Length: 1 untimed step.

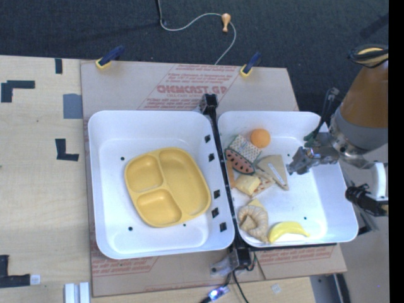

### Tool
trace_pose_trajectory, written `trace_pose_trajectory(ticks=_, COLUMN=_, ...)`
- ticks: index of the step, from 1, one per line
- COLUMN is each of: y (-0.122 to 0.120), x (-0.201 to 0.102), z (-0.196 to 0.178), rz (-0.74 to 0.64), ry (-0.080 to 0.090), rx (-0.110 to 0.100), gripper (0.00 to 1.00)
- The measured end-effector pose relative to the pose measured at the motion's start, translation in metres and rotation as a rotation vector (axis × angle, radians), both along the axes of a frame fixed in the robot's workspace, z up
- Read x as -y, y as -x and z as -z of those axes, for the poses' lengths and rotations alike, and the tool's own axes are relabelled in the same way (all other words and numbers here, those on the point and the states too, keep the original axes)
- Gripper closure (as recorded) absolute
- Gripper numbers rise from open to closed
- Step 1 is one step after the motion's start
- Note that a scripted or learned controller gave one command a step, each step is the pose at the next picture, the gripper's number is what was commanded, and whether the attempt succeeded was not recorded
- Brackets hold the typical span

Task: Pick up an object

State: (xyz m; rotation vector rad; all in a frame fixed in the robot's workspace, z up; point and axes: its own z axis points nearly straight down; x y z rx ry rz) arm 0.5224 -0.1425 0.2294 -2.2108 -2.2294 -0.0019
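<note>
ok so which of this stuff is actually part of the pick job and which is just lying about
Part of the job:
- arm's two-finger gripper, above the right white bin
- round orange ball
- yellow toy banana
- tan croissant-shaped toy
- red watermelon-slice toy

Just lying about:
- yellow three-compartment plastic tray in the left white bin
- blue and yellow clamps
- white cable

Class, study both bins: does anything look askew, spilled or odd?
Nothing is spilled or damaged. The yellow tray sits turned at an angle in the left bin, and the toy foods are heaped against the right bin's left side.
</note>
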Motion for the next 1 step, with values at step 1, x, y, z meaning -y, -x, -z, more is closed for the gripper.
trace_pose_trajectory(ticks=1, y=-0.0226, x=-0.0487, z=0.0124, rz=0.002, ry=0.001, rx=-0.002, gripper=1.0)
